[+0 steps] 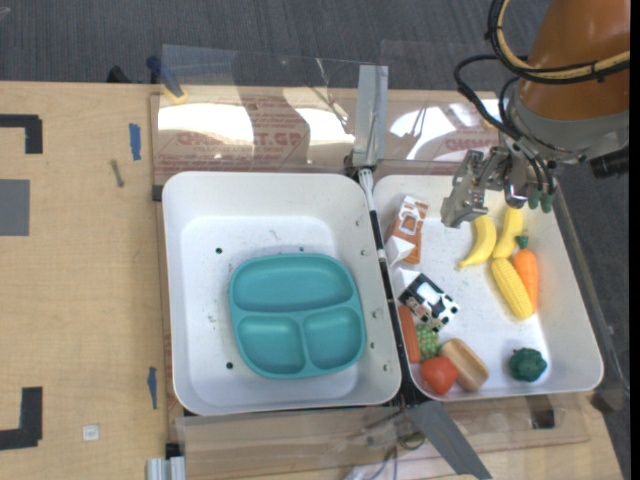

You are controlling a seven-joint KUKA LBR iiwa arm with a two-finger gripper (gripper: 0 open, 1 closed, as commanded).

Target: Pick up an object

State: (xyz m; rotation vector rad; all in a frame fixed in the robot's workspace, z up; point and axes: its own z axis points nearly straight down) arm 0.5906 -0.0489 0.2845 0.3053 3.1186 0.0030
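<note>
The hand (478, 193) hangs over the far part of the right bin (585, 343), below the arm's orange band (585, 28), and its metal fingers point down and toward seven o'clock. Whether they stand apart or together I cannot tell from this slanted view; nothing shows between them, so I judge the hand carries nothing.

Nearest to it is the banana (483, 240), lying just beside the fingertips at about five o'clock from the hand. Its long axis runs roughly from one o'clock to seven o'clock. A second yellow piece (512, 226) sits just beyond it at about four o'clock, touching or nearly touching the first. That short drop toward five o'clock is the relation any pick here turns on, and a grip would probably do best closing across the banana's width.

Farther out at five o'clock lie the corn cob (511, 286) and the carrot (527, 268) side by side, both long axes near twelve to six. At eight o'clock from the hand rests an orange and white packet (407, 226); its print is too small to read. Beyond that sit a black and white toy (429, 301), a tomato (438, 374), a bread roll (466, 362) and broccoli (527, 364) along the bin's near edge.

The left bin (190, 218) holds a teal divided plate (297, 313). Faint reddish lettering on the clear panel (230, 138) behind the bins is illegible.
</note>
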